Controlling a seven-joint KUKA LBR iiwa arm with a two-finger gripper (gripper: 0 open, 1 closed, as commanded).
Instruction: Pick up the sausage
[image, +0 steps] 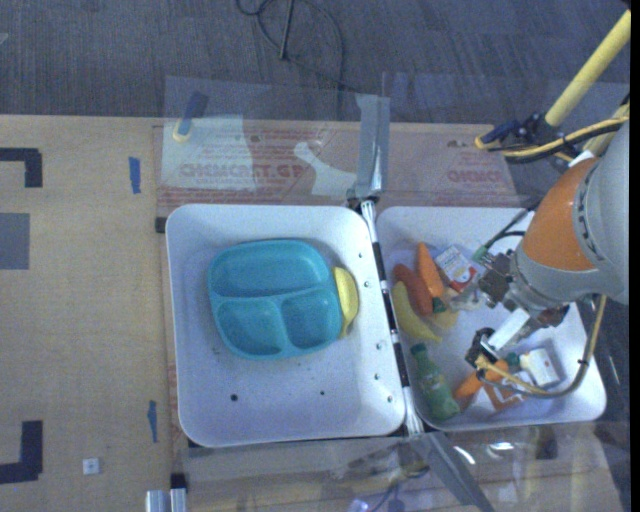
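The sausage (408, 283), a short reddish-brown piece, lies in the upper left part of the right bin (590, 395). It rests against an orange carrot (429, 272) and above a yellow banana (412, 312). My gripper (489, 293) hangs over the middle of the right bin, a little to the right of the sausage and apart from it. The grey and orange wrist (560, 245) covers the bin's right side. Nothing shows between the gripper and the sausage.
A small printed carton (455, 264) lies close to the gripper. A green bottle (433, 381), an orange piece (468, 386) and a white box (541, 364) lie along the bin's front. The left bin (190, 400) holds a blue divided plate (270, 297) and a yellow item (346, 293).
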